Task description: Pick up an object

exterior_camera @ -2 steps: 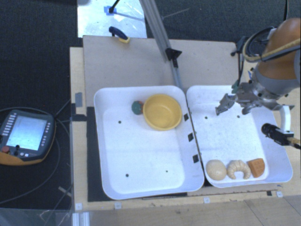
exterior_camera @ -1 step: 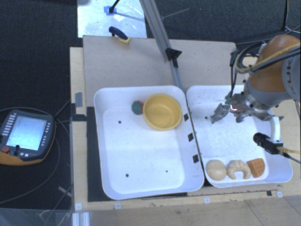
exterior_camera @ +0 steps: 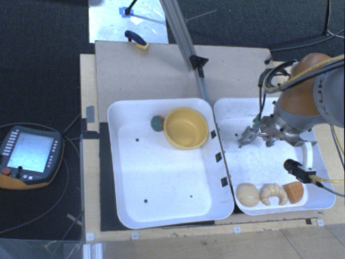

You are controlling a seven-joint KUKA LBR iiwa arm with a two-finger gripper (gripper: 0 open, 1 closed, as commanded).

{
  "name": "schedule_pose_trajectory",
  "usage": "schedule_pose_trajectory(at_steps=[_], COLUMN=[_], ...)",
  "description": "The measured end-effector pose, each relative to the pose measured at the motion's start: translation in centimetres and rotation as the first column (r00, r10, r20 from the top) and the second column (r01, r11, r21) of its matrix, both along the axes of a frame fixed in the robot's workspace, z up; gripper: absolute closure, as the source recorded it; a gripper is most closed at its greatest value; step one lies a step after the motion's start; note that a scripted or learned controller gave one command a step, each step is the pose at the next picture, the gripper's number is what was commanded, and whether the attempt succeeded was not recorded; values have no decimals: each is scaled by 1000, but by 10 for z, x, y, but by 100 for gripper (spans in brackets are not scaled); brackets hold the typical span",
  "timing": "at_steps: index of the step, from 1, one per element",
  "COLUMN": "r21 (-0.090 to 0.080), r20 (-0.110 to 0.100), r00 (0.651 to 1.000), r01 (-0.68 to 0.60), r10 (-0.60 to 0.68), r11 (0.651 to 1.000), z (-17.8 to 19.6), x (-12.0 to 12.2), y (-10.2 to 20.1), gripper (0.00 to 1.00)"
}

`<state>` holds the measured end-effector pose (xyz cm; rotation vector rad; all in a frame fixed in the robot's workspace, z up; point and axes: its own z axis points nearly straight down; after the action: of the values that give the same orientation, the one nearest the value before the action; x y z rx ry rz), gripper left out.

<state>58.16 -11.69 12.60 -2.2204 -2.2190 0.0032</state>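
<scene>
Two shallow white bins are sitting side by side on a brown bench. Over the right bin (exterior_camera: 323,201), the metal gripper (exterior_camera: 247,138) is hanging with nothing in it; I cannot tell its state. Three pale bread-like pieces (exterior_camera: 272,193) are lining the near edge. A yellow round bowl (exterior_camera: 186,128) and small green ball (exterior_camera: 157,123) are sitting in the left bin (exterior_camera: 161,198), leaving lots of open floor.

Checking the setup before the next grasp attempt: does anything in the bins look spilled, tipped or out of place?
Nothing stands out. The yellow bowl sits upright beside a small green object in the left bin; three bread-like items line the right bin's near edge.
</scene>
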Motion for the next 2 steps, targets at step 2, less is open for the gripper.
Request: schedule_pose_trajectory(at_steps=[2], r21=[-1], r20=[7], r00=[1000], r01=[-1], r10=[1], r11=[1000], z=[57], x=[-3], y=[-1], gripper=[100])
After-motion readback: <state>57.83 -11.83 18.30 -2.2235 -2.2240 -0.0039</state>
